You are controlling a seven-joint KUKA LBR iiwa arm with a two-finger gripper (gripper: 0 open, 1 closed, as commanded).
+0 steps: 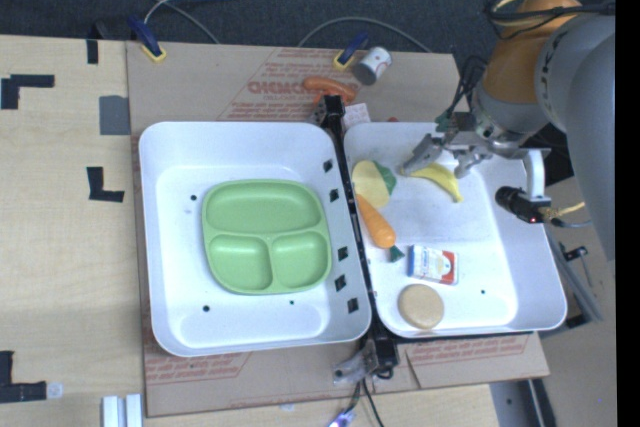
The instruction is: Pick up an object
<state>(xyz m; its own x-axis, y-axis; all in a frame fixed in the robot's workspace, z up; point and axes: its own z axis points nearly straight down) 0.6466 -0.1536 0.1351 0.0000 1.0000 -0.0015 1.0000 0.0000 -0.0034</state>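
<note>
The gripper hangs over the right bin, its fingers spread wide, touching the banana at its 6 o'clock. The arm hides the bin's 2 o'clock corner.

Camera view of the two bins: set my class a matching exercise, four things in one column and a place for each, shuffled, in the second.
Things:
1. green divided plate
2. banana
3. round tan biscuit
4. carrot

Places:
A. right bin, near front edge
B. right bin, just under the claw
C. middle of the left bin
D. right bin, close to the divider between the bins

Pairs: 1-C, 2-B, 3-A, 4-D
</note>
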